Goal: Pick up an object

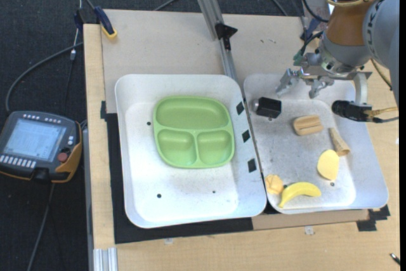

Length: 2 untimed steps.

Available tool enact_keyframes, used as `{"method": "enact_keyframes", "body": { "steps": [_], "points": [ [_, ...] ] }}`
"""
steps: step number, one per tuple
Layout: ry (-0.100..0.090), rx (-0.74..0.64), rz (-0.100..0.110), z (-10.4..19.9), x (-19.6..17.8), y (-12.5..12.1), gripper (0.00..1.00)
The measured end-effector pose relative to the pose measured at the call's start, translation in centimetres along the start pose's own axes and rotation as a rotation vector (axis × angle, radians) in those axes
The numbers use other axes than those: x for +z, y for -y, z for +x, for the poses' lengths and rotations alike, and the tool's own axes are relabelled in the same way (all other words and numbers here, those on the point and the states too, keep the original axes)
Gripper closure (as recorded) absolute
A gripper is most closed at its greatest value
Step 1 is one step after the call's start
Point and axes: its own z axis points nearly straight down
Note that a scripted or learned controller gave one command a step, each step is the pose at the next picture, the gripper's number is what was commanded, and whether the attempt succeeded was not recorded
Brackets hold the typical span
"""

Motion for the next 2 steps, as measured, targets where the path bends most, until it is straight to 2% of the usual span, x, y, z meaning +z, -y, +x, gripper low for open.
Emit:
{"method": "enact_keyframes", "body": {
  "steps": [1,2],
  "points": [
    [0.0,0.002,-0.007,0.2,4.1,0.4,0.0],
    [0.001,0.0,-0.015,0.3,2.6,0.2,1.0]
  ]
}}
